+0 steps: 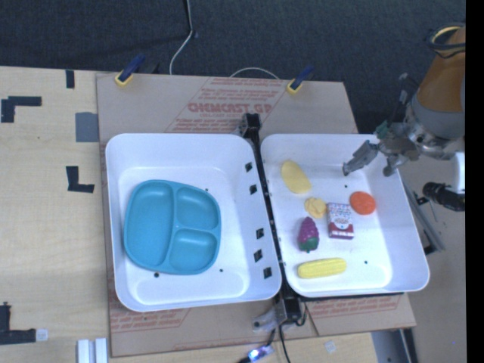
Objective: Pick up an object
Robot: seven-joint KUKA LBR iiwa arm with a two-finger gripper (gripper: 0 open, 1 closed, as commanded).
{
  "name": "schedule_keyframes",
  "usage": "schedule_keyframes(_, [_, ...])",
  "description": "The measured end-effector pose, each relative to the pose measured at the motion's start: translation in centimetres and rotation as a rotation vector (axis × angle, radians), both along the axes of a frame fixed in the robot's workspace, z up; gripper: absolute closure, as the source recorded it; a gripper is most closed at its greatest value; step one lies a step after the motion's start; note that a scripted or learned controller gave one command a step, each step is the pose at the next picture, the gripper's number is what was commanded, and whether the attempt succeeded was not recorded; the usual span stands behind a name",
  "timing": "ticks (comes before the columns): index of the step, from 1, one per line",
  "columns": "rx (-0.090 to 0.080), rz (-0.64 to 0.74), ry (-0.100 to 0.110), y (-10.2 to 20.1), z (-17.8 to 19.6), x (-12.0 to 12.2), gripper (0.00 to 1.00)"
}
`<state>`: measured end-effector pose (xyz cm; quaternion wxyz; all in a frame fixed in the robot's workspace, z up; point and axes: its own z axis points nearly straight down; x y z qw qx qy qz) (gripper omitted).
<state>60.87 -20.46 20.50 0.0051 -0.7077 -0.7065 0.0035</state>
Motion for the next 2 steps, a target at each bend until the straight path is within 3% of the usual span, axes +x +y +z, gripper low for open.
schedule_keyframes(1, [-0.002,0.003,-0.010,0.1,0.6,0.2,0.00])
schedule_keyframes(2, [-0.001,0.003,-0.004,0.0,-5.8,0.5,0.00])
